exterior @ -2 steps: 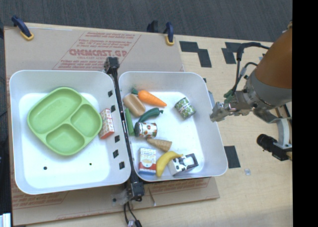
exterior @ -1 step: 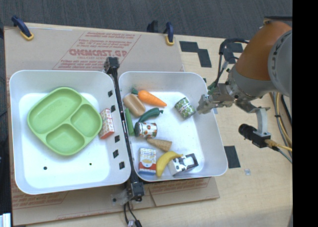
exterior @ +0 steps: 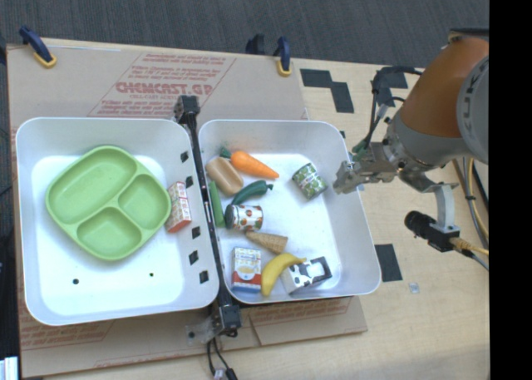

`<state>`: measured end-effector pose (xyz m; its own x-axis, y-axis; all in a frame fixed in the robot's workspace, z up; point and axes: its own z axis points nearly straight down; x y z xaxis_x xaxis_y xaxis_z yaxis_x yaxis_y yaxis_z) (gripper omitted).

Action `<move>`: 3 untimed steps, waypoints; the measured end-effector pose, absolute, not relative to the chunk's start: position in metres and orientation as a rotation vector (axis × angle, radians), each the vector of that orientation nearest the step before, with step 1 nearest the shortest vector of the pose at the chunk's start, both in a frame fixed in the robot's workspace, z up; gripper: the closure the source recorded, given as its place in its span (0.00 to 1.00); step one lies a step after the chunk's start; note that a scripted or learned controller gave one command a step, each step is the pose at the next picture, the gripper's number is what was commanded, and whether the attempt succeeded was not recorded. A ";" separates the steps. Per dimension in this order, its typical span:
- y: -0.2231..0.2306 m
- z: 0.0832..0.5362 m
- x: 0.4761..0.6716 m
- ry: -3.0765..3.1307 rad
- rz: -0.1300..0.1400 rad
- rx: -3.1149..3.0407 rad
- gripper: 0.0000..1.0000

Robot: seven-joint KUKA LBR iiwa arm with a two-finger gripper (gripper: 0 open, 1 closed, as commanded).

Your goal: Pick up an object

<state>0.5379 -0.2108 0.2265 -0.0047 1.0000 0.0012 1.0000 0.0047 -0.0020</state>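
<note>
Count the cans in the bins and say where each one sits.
2. A green can lies tilted near the right bin's right wall. A white can lies in the middle of that bin, beside the cucumber. Other things may hide more.

Pale wooden desk (exterior: 432, 312), brown printed cardboard sheet (exterior: 166, 79) lying on it, two shallow white bins side by side on the cardboard, left bin (exterior: 108, 291), right bin (exterior: 353, 224), black squares (exterior: 331, 87) marked on the desk
</note>
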 end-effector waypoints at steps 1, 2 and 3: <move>-0.211 0.232 0.529 -2.225 0.000 -2.215 1.00; -0.211 0.227 0.554 -2.226 0.000 -2.215 1.00; -0.211 0.224 0.548 -2.225 0.003 -2.214 1.00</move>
<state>0.5477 -0.2108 0.2240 -0.0050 1.0000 0.0009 1.0000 0.0050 -0.0032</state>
